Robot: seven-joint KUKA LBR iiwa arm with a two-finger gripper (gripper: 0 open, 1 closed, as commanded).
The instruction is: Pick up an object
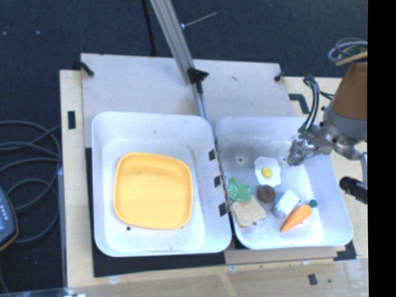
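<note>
A: The likeliest pick is the fried egg [267, 171], a flat white toy with a yellow yolk, lying in the right bin [247, 132] near its middle and closest to the gripper [297, 153].

B: It looks light and stiff, probably plastic, and thin. Flat things give fingers little to close on; the raised yolk or an edge would be the place to pinch, and it may slide on the smooth bin floor.

A: The carrot [296, 218] toward the near right corner seems easier: rounded, firm, thick enough to take across its middle. It touches a small white block [286, 201], which could get in the way.

B: Beside these sit a brown round piece [266, 193], a green leafy piece [239, 190] and a slice of toast [249, 212], all clustered together.

A: And the gripper?

B: It hangs over the right bin's far right part, just beyond the egg, holding nothing that can be seen. At this size and blur, how far its fingers are spread cannot be told.

A: The left bin [105, 129] holds a yellow plate [153, 190].
</note>
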